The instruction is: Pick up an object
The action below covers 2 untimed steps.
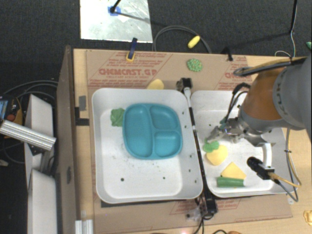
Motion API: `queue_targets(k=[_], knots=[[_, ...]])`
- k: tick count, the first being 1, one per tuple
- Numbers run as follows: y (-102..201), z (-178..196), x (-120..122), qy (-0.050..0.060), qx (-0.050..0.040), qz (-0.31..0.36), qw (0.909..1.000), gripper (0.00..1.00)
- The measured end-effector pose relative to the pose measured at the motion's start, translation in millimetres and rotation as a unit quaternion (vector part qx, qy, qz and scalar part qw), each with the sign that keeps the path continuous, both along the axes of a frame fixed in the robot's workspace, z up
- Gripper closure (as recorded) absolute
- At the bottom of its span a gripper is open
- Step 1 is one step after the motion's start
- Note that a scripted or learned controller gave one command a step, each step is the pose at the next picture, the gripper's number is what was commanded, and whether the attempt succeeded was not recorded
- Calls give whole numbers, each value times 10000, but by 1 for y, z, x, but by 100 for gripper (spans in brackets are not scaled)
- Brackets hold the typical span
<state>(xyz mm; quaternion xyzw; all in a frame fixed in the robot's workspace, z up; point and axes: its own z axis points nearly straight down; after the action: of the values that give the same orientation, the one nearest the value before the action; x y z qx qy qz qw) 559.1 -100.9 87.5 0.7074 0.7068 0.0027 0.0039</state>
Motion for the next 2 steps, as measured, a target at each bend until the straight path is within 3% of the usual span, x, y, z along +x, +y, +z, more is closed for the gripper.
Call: queue_targets(k=[1, 2], knots=[[-51, -1, -8, 17, -4, -9, 10000, 0], [17, 46, -22, 29, 19, 52, 10000, 0]])
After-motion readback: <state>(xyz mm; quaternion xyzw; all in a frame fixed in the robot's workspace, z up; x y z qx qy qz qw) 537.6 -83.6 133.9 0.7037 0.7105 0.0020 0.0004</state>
